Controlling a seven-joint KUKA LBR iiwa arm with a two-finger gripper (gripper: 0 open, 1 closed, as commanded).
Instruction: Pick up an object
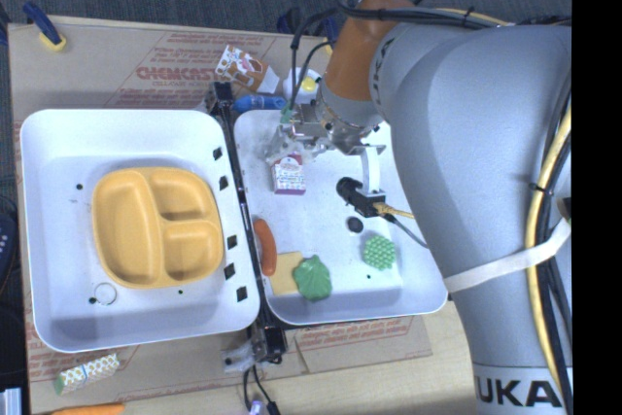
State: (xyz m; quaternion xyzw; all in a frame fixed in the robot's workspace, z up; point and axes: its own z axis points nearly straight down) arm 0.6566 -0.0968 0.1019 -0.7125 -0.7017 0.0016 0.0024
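My gripper (292, 143) hangs over the far left part of the right bin (418, 292), with the arm reaching in from the right. A small pink and white carton (289, 176) sits just in front of the gripper, touching or nearly touching it; whether it is gripped cannot be made out. Nearer the front of the same bin lie an orange sausage-shaped piece (264, 246), a green leafy toy (312, 277) on a tan flat piece (282, 283), and a green knobbly ball (379, 252). A small dark round thing (356, 225) lies mid-bin.
The left bin (39, 209) holds a yellow divided plate (155, 225). Behind the bins on the cardboard lie a printed snack pack (240, 65) and a blue item (260, 101). A patterned roll (87, 371) lies at the front left outside the bins.
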